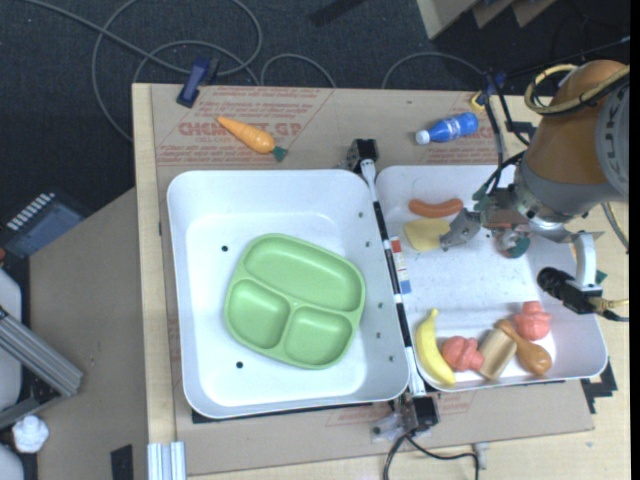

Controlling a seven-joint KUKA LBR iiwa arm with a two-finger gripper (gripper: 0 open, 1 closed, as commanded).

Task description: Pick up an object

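A green divided plate [294, 299] lies in the left bin [190, 208], left of the black divider [385, 248] between the bins. Beyond the left bin's far rim a toy carrot [250, 134] rests on the bench. Just right of the divider, in the right bin [470, 288], lie a sausage [436, 207], a yellow wedge [425, 234], and nearer the front a banana [431, 348]. The gripper [480, 223] hangs beside the wedge, holding nothing; I cannot tell how wide its jaws stand.

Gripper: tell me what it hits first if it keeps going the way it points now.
The gripper points toward the view's left, low over the right bin. First in line looks like the yellow cheese-like wedge just below the sausage; depth is unclear, so it might pass above it.
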